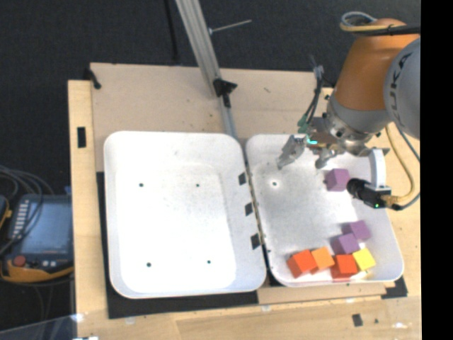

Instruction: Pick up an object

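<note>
Near edge of the right bin (279, 190): a cluster of blocks packed into the front corner. Left to right: red-orange block (302, 263), orange block (323, 258), second red-orange block (345, 265), yellow block (364, 259). The four sit touching or nearly so, hard against the front wall. Just behind them, two purple blocks (351, 236), also touching each other.

Mid bin: a lone purple block (337, 180), well apart from the cluster, close to the right wall. Bare bin floor on its left.

Far part of the bin: the gripper (306, 153) hangs over the back of the right bin, fingers spread wide apart with nothing between them. One finger (287, 152) points toward the bin centre, the other sits nearer the lone purple block. Whether the tips touch the floor cannot be told from this angle.

Left bin (173, 211): white floor, a few dark specks.

Step in hand (judgement): approach phase, no grasp made yet. Nearest candidate is the lone purple block, just forward and to the right-wall side of the gripper.

Next move calls for: shifting the gripper over that block, aligning the fingers to straddle two opposite faces, descending, then closing. The isolated block looks the easier target; the corner cluster leaves little room for fingers between neighbours and the walls.
</note>
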Controlling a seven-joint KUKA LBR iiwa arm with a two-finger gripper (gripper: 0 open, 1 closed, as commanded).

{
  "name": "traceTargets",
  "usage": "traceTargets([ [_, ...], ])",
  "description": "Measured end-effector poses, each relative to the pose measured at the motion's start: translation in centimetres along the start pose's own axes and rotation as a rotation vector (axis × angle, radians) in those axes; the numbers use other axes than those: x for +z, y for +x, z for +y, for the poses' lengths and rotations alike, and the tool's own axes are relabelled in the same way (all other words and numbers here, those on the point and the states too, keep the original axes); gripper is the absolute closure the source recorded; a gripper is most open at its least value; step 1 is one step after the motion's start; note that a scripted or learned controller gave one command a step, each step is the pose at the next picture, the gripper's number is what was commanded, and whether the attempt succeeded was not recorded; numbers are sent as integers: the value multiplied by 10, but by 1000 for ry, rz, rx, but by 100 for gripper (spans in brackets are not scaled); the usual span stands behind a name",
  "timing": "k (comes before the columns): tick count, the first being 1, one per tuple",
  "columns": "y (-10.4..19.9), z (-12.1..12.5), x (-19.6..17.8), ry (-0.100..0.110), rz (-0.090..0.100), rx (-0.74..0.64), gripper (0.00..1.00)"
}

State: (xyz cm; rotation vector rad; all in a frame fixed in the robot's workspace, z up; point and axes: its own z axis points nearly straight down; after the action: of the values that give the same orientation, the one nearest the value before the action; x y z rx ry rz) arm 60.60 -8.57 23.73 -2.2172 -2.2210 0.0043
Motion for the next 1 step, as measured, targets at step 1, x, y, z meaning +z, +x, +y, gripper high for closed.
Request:
traceTargets([
  [1, 0, 1, -3, -5, 0, 1, 0],
])
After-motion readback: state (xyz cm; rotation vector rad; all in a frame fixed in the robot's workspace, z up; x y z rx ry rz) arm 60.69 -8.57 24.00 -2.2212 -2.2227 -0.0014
